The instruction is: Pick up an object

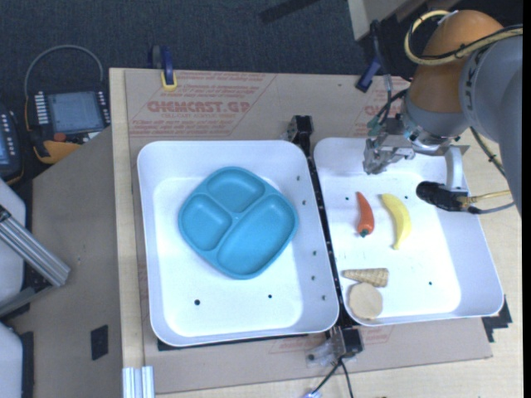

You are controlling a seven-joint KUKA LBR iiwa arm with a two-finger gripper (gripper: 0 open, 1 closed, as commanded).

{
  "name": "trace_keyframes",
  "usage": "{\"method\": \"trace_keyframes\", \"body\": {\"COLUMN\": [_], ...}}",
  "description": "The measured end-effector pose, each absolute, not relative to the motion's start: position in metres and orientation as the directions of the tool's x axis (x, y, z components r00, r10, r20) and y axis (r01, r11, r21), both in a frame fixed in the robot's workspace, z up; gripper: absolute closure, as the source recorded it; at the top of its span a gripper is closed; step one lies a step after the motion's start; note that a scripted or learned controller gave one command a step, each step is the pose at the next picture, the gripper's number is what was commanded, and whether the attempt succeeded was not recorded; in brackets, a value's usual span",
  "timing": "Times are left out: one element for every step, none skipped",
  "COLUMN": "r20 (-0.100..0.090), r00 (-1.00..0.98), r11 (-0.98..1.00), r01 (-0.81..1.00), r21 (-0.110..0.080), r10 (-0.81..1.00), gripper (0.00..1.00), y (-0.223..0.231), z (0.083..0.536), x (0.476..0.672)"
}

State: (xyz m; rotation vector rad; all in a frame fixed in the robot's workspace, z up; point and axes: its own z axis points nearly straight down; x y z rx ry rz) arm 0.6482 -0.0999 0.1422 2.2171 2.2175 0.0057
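From the camera view above the bench, the arm comes in from the right and its gripper (380, 162) hangs over the far part of the right bin (465, 301), with nothing visible between its tips; whether it is open or closed I cannot tell at this size and slant. The candidates for picking all lie in that bin, nearer the camera than the gripper: a carrot (364, 213) lying roughly lengthwise, a banana (397, 217) just beside it on the right but apart from it, and, further toward the near rim, an ice-cream cone (366, 277) touching or almost touching a round biscuit-coloured disc (364, 300). The left bin (166, 305) bears a blue divided plate (238, 220) — well apart from the gripper and a poor first choice, being broad and flat. The carrot looks the nearest target, and doing this step well probably means coming down centred over its middle with the grip set across its narrow width, not along its length, so the tips straddle it cleanly. The gap to the banana is small — a careless descent could nudge one fruit into the other. The cone and disc, lying so close together, would be harder to separate cleanly.
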Motion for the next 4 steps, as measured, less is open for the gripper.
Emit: {"method": "trace_keyframes", "body": {"r20": [-0.002, -0.001, 0.002, 0.003], "r00": [0.000, -0.001, -0.004, -0.006], "r11": [0.000, 0.001, 0.004, 0.006], "r01": [1.000, 1.000, 1.000, 1.000], "r21": [0.008, 0.006, -0.003, -0.002], "r10": [1.000, 1.000, 1.000, 1.000], "gripper": [1.00, 1.00, 1.00, 1.00], "y": [-0.108, -0.108, -0.063, -0.009], "z": [0.191, 0.215, 0.220, 0.228], "x": [0.653, 0.655, 0.623, 0.612]}}
